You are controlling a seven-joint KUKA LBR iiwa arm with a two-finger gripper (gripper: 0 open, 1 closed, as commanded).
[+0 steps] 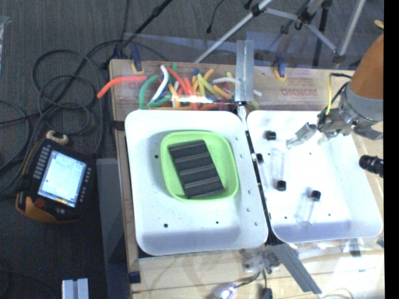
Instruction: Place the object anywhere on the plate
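A green plate (167, 156) lies in the left bin (187, 229). A dark grey ribbed block (196, 168) rests flat on the plate, covering most of its middle. My gripper (310, 135) hangs over the upper part of the right bin (349, 223), far to the right of the plate. Its fingers (298, 136) are spread open and I see nothing between them.
Several clear vials with black caps lie in the right bin, one (277, 169) near its left wall and one (307, 205) lower down. A bundle of coloured tubes (187, 86) sits behind the bins. A teach pendant (56, 179) lies on the floor at left.
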